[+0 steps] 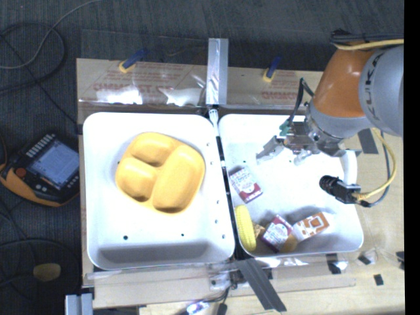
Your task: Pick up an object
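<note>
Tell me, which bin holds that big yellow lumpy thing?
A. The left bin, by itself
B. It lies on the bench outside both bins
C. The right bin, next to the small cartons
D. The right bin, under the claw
A: the big yellow thing lies alone in the left bin, while the claw hangs over the right bin, where the small cartons lie.

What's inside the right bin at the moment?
The right bin holds a red-and-white packet, a yellow corn cob, a maroon carton and an orange carton. Anything under the arm is hidden.
</note>
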